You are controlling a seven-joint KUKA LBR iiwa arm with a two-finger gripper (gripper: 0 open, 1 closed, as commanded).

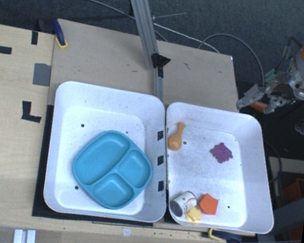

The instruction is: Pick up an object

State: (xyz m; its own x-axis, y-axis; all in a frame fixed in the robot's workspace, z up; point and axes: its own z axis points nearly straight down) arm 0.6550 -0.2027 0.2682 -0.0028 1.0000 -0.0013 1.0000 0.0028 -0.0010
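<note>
The right bin (245, 176) holds several small objects. An orange drumstick-shaped toy (176, 135) lies near its far left corner, and a purple bumpy piece (222, 152) sits toward the middle. At the near edge, a white and red can (182, 203), an orange block (208, 203) and a small yellow piece (194, 214) lie close together. My gripper (258, 98) hangs outside the bin, just beyond its far right corner, away from all the objects. Nothing shows in its grasp.
A blue divided plate (113, 169) lies in the left bin (63, 134). A grey metal pole (147, 33) slants down from the top to the ridge between the bins. Cables run along the dark floor behind the bench.
</note>
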